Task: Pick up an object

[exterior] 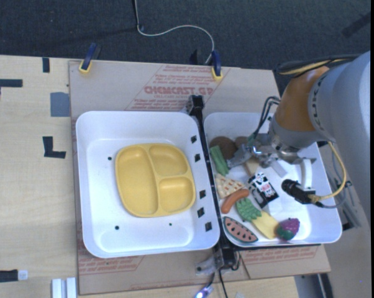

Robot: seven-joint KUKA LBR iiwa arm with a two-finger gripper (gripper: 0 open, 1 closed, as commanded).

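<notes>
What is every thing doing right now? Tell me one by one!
yellow divided plate: lying flat in the left bin, nothing on it.
watermelon slice: lying flat at the right bin's front edge.
hot dog: lying loose among the toys.
purple toy: resting in the front corner.
gripper: low over the toys, nothing seen held.

Toy food crowds the shallow white right bin (pixel 331 227) from its centre toward 7 o'clock, the grey arm (pixel 336 104) overhangs its 1 o'clock corner, while open floor rings the compartmented yellow plastic plate (pixel 155 179) in the white left bin (pixel 91 185).
</notes>
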